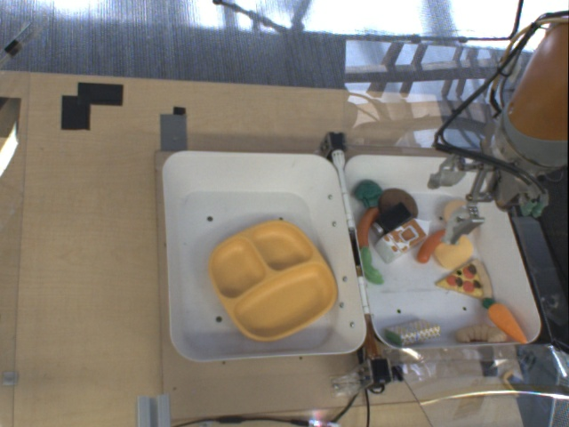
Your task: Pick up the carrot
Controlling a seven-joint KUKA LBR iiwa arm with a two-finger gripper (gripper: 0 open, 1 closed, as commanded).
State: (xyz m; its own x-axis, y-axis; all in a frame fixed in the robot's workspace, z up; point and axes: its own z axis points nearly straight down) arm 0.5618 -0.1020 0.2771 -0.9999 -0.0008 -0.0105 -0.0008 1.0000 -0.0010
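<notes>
You see two white bins side by side on the wooden bench. The left bin (187, 238) fills the middle of the frame and holds a yellow divided plate (271, 278), lying flat and a little turned. The right bin (524, 265) holds the toys. The carrot (504, 318) lies in the lower right corner of that bin, orange with a green top at its upper left end, just below the pizza slice (466, 279) and to the right of a pale ginger-like piece (480, 333). A second, smaller orange piece (430, 245) lies near the bin's middle, beside a small toy house (400, 236). A green and orange vegetable (368, 238) lies along the bin's left wall, and a metallic ridged item (413, 333) sits near the lower edge.

The gripper (463, 225) hangs in the upper right of the frame, over the yellow lump (452, 253) above the pizza slice, well apart from the carrot. Its fingers look slightly parted, with nothing between them.
</notes>
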